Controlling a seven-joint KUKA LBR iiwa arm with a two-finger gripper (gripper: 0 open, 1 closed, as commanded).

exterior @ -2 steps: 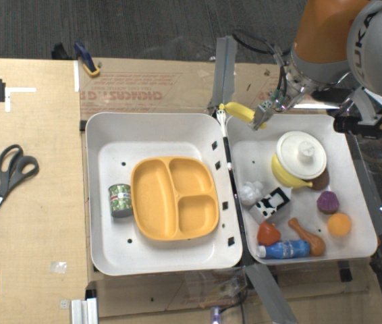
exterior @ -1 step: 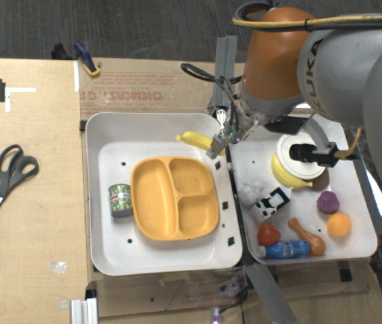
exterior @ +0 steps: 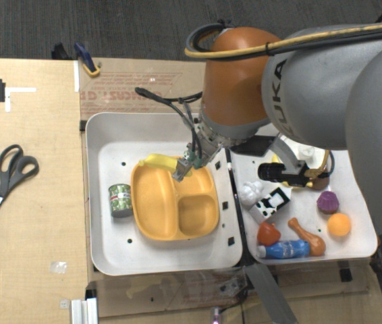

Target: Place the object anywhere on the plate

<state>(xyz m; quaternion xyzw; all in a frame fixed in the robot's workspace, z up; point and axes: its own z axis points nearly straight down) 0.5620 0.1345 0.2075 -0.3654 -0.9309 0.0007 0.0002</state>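
Note:
A yellow divided plate (exterior: 167, 204) lies in the left bin (exterior: 103, 248). My gripper (exterior: 184, 167) hangs over the plate's far edge, reaching down from the orange-banded wrist. A small greenish bit shows at its tip, too small to identify. A yellow object (exterior: 156, 160) lies just behind the plate's far rim, partly hidden by the gripper. A green can (exterior: 119, 200) lies on its side against the plate's left edge.
The right bin (exterior: 363, 248) holds a black-and-white toy (exterior: 270, 203), a purple ball (exterior: 327, 202), an orange ball (exterior: 339, 225), a red object (exterior: 268, 233), a blue bottle (exterior: 285, 250) and a brown drumstick shape (exterior: 306, 236). Scissors (exterior: 7, 174) lie on the bench at left.

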